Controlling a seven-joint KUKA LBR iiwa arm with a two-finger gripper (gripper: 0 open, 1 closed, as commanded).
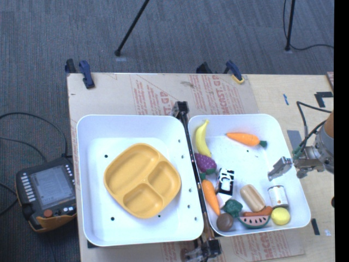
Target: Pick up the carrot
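The fixed overhead camera is looking down at a slant on a desk (136,91) carrying two shallow white bins side by side. The left bin (92,146) is holding a yellow divided plate (143,179). The right bin (292,162) is holding toy food.

Two carrots are lying in the right bin. One carrot (244,139) is sitting alone near the far wall, with bare white floor around it. A second carrot (210,196) is lying along the left wall, crowded just beside purple grapes (204,162), a black-and-white block (226,182) and a green vegetable (233,207). A banana (202,138), a bread roll (252,197), a can (277,195), a lemon (280,216) and a watermelon slice (254,220) are filling the near half.

The pincer (281,168) is hovering at the bin's right side, above the can; I cannot tell whether it is spread or closed, and nothing is showing between its tips.

The main risk, as I judge it, is aiming at the crowded carrot: the wall and neighbours are leaving little room, so a finger may be landing on the block or grapes. The round carrot could also be rolling away from a closing grip. The lone far carrot is offering the clearest approach, though the far wall is standing near it.
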